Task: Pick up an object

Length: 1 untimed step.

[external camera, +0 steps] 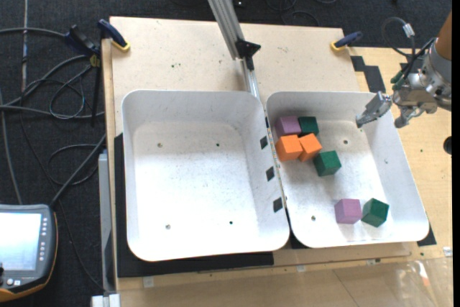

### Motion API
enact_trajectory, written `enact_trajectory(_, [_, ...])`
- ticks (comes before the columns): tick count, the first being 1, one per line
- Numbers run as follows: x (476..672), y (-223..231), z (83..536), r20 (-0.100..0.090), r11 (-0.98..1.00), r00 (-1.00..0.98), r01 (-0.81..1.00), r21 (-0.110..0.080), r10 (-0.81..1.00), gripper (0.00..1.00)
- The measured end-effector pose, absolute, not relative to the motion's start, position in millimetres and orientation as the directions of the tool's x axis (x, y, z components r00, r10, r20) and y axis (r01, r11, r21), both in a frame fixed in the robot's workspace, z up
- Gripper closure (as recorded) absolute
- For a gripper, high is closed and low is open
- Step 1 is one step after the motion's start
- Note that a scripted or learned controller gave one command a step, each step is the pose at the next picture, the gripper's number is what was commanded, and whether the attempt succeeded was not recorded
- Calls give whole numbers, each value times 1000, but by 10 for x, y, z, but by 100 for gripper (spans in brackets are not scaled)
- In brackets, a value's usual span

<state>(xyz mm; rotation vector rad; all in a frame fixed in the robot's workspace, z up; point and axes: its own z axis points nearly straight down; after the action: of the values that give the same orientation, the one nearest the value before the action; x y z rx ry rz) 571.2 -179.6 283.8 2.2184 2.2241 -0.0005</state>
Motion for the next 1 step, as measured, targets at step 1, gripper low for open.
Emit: enact_trajectory(1, [5712,-1797,2839,-1,2,-2,1000,0,1000,0])
